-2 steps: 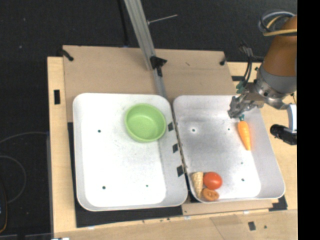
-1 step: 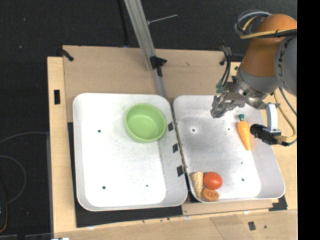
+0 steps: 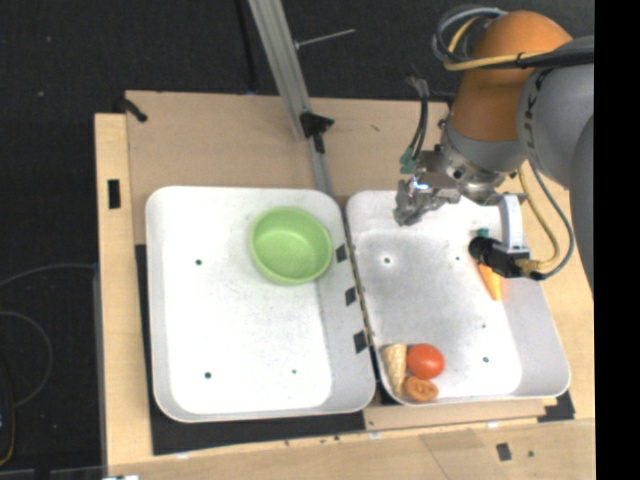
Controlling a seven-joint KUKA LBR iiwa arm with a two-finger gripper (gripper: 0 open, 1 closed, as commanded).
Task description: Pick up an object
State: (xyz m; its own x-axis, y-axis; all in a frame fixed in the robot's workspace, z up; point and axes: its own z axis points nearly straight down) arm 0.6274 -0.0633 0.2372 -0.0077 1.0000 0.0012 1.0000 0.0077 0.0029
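End effector (image 3: pixel 412 206) hangs over the right bin's (image 3: pixel 520 368) far edge — grip state unclear, nothing visibly held.

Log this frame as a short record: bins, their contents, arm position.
left bin: green bowl near its far right corner
right bin: red tomato, pale bread-like piece and orange piece, clustered at near left corner
arm: gripper over right bin's far edge, apart from the cluster
held: nothing seen
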